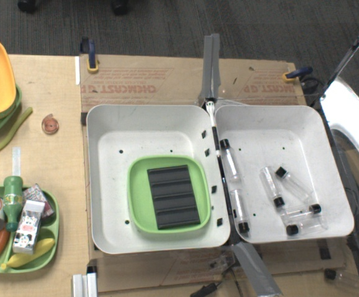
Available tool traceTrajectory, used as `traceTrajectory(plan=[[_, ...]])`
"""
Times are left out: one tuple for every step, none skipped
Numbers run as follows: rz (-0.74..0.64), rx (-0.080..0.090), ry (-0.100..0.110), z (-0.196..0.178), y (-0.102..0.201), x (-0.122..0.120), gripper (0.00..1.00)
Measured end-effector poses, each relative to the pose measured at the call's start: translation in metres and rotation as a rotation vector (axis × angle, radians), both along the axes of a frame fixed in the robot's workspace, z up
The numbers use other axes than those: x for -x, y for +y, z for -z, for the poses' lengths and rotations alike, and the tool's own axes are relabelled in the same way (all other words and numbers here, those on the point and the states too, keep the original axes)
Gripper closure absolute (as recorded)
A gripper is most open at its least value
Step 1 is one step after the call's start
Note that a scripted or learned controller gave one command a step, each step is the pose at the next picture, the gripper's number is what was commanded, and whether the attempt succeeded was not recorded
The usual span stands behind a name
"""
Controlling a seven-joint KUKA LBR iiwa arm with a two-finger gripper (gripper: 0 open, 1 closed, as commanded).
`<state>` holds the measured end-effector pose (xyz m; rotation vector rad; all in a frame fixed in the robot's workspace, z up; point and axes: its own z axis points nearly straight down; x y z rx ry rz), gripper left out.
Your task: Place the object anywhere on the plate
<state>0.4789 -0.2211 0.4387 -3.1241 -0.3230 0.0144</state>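
A dark ribbed block [173, 196] lay flat in the middle of the green plate [139, 218], which sat in the left bin [105, 141]. Judged from that, the placing looked done, nothing left but clearing away. The block was rectangular, charcoal, with four raised bars across it. Several clear tubes with black caps [278, 187] lay scattered in the right bin [315, 135].

Bright even overhead light, soft faint shadows, mild glare on white bins [105, 228], slightly soft focus
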Motion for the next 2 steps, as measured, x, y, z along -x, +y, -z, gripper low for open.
traceTrajectory(plan=[[0.0, 0.0, 0.0, 0.0001, 0.0, 0.0, 0.0], [0.0, 0.0, 0.0, 0.0002, 0.0, 0.0, 0.0]])
